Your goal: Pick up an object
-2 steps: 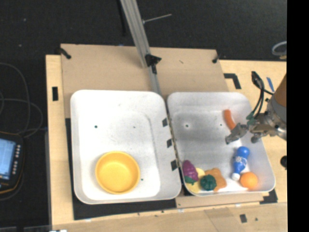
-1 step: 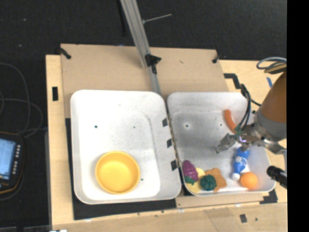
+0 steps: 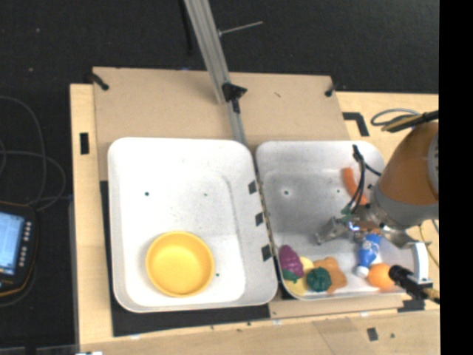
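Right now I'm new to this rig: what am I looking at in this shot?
A single fixed camera looks down at a slant on a bench carrying two shallow white bins. The grey robot arm with an orange band reaches in from the right over the right-hand white bin; its end effector is low inside that bin. Near the bin's front edge lie small toys: a purple piece, a dark green piece, a blue and white bottle-like piece and an orange ball. The left-hand white bin holds a round yellow bowl. Nothing is visibly held.
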Available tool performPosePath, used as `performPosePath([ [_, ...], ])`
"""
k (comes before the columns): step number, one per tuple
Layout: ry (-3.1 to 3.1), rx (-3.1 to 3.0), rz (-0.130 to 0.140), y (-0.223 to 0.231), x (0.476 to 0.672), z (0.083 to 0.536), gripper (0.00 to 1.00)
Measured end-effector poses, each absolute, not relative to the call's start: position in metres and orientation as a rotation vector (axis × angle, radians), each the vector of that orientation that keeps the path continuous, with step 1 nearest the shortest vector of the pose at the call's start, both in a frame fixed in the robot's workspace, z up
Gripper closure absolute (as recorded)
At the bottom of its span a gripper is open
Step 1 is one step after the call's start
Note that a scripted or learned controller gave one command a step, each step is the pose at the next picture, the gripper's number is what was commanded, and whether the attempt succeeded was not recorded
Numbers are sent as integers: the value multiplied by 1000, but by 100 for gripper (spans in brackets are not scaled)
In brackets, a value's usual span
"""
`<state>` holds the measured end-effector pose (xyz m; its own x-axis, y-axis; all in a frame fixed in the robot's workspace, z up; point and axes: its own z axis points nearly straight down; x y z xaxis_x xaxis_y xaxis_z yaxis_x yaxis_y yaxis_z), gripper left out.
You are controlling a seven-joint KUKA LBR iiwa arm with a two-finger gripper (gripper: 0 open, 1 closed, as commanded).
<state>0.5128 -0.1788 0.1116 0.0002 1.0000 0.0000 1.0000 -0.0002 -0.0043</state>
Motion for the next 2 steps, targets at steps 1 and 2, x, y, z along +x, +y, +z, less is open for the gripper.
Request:
performPosePath([
  [1,-2221,-2229,-5,-180,515,126,100],
  [2,-2230,-2223,-5,-185,523,172,100],
])
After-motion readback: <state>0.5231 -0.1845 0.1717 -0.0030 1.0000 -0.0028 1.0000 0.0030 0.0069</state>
